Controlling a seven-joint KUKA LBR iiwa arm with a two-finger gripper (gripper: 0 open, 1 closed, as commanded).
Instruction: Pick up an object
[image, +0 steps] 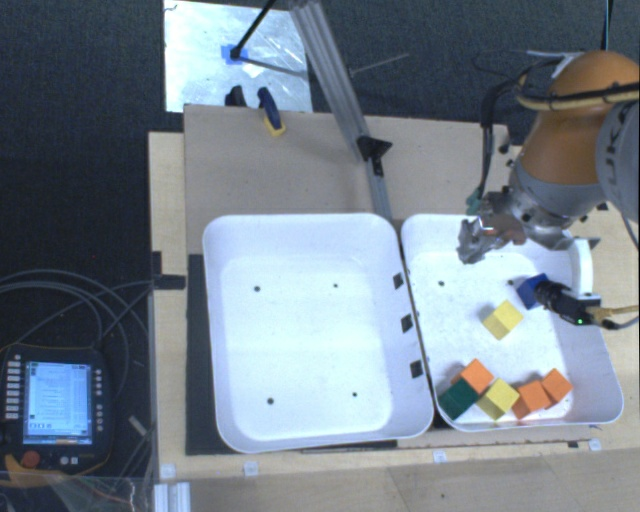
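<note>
White plastic makes up both bins, set side by side on the bench. The left bin (300, 330) lies apart from the action, and everything that matters sits in the right bin (440, 320). The claw (478, 243) hangs over that bin's far left part, on the arm (575, 110) reaching in from the right. Whether the claw is apart or together cannot be told from this angle, and no object shows clamped in it. The likeliest target is the yellow cube (503, 320), which rests alone on the bin floor about midway between the far and near walls. From the claw it lies toward the near side and a little to the right, so the coming move looks like a short shift nearward and rightward, then a drop. The cube has no long axis to speak of. It sits at a slant to the bin walls, so the wrist would probably need to turn to meet flat faces rather than corners. A blue block (528, 288) lies near it, to the right and a little farther back, close enough to be bumped. A cluster (497, 399) of orange, green and yellow blocks crowds the near wall, packed close, and looks a harder pick. With one arm, no choice of hand arises.
</note>
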